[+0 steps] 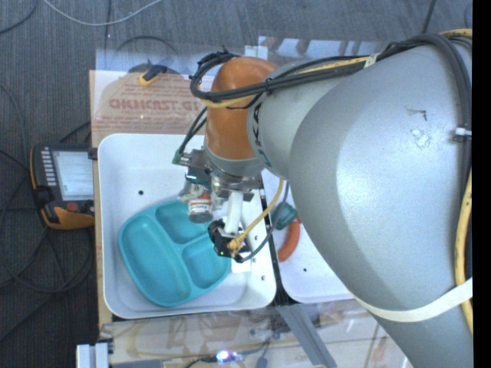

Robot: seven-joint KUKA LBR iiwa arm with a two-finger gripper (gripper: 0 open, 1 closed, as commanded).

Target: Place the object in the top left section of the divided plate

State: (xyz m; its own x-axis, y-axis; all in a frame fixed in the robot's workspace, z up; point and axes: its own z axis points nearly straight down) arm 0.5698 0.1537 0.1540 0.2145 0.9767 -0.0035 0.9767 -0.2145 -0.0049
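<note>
Teal divided plate (pixel 165 259) in left white bin (pixel 123 167); my gripper (pixel 211 213) over its upper edge, grip state indiscernible.

1. Mounted above the bench (pixel 107 106), looking down at a slant.
2. Takes in the left bin (pixel 126 167) whole, part of the right bin (pixel 314 278), and the carpeted floor (pixel 46 67) beyond.
3. Sits close to the arm (pixel 360 167), which enters from the right and covers much of the frame.
</note>
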